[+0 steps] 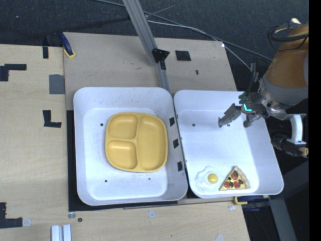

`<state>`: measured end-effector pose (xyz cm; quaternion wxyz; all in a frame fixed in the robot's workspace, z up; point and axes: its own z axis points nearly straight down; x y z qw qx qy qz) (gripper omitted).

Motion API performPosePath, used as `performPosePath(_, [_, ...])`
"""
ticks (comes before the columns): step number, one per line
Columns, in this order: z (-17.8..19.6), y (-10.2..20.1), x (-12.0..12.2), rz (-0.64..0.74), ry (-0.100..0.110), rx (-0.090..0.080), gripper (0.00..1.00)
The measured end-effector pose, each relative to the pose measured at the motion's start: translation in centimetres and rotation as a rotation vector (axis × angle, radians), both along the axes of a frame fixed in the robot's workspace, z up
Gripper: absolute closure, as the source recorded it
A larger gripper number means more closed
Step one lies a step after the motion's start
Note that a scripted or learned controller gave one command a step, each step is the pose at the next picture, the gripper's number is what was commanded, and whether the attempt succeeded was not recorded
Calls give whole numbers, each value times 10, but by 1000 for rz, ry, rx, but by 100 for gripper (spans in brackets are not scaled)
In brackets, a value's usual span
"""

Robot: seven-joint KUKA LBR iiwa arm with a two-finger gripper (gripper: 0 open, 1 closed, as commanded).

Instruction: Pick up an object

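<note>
Over the right-hand shallow white bin [261, 134], near its far right corner, hangs the dark two-finger gripper [239, 120], reaching in from the right on the grey arm with its orange band [287, 69]. Its two fingers are spread apart, one pointing left and down toward the bin floor and the other shorter one just to its right, with nothing between them. At the near edge of this same bin lie two small toy foods: a white fried egg with a yellow yolk [207, 178] and, just beside it on the right, a triangular pizza slice with red toppings [235, 179]. Both sit well apart from the gripper. Left of these, the left-hand shallow white bin [90, 134] holds a yellow plastic plate divided into three compartments [136, 141], lying flat near the bin's middle.
</note>
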<state>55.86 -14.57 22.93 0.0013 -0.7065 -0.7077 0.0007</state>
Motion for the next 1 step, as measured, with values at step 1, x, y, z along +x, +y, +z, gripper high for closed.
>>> performPosePath(1, [0,0,0,0,-1,0,0])
